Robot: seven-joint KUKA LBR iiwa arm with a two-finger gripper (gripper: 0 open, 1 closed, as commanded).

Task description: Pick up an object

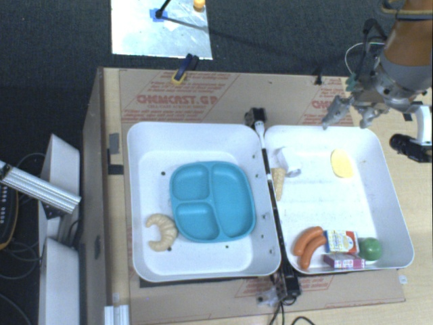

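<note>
My gripper hangs above the far edge of the right bin, open, with nothing between its two fingers. Below and just left of it a yellow lemon-shaped piece lies in the bin's far part. Near the divider lie a small white and grey item and a tan cone-shaped piece. At the bin's near side sit two orange sausages, a red and white carton, a green ball and a flat pink packet.
The left bin holds a blue divided plate and a cream croissant. A cardboard sheet lies under both bins. Black clamps sit on the divider between the bins.
</note>
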